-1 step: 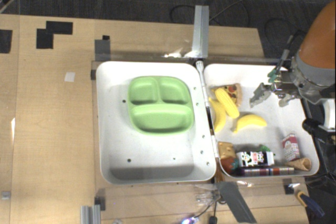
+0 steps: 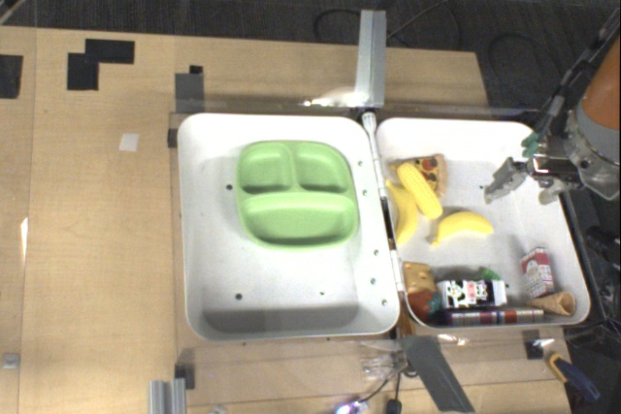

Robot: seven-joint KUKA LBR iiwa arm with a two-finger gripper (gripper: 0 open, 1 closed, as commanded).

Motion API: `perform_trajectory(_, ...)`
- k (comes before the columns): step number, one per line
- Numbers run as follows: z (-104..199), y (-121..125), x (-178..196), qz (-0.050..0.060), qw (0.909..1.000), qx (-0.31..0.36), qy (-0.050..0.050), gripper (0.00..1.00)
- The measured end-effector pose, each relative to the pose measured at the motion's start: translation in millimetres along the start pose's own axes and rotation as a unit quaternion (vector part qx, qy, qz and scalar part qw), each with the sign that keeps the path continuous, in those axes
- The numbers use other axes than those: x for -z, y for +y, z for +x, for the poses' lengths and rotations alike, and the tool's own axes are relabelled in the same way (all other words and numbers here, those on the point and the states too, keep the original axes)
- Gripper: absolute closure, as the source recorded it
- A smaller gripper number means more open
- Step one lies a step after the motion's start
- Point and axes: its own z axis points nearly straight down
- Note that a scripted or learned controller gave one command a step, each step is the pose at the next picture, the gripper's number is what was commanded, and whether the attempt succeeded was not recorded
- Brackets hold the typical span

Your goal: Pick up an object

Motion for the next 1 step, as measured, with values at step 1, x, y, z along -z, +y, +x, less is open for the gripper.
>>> perform_trajectory(1,31.1,-6.2,-145.2,0.002,0.9969,0.079,0.001,0.0)
